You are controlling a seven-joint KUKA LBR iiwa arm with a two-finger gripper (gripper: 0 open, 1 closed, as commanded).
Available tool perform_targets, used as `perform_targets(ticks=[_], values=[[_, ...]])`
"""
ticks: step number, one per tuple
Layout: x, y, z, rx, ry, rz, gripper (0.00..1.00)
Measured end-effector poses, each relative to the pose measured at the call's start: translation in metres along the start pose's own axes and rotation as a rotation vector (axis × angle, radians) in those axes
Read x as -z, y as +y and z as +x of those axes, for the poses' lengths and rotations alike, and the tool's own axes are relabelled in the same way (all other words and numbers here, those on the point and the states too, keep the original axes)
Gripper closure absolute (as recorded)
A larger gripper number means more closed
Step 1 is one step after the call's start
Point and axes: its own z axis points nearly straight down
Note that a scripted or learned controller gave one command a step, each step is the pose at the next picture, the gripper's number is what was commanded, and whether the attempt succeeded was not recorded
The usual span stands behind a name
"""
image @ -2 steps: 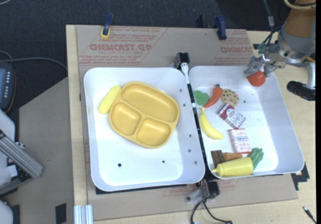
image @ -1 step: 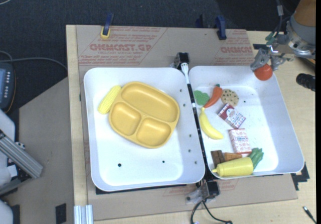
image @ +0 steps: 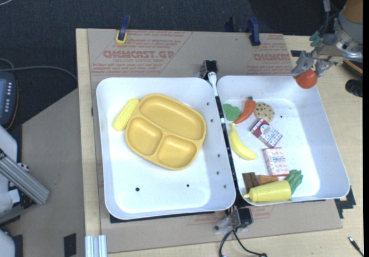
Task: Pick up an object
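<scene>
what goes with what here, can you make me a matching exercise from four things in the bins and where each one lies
Things:
1. corn cob
2. banana
3. cookie
4. yellow divided tray

Places:
A. middle of the left bin
B. right bin, far end, right of the carrot
C. left bin, against the tray's left edge
D. right bin, along its left side

Pairs: 1-C, 2-D, 3-B, 4-A
</scene>
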Motion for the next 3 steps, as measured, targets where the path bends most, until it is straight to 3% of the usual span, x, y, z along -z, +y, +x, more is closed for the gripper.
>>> perform_targets(ticks=[1,2,3], values=[[-0.006,0.003,0.06,0.004,0.003,0.006,1.0],[0.001,-0.017,0.11,0.004,0.004,0.007,1.0],[-0.008,-0.015,0.112,0.0,0.002,0.008,1.0]])
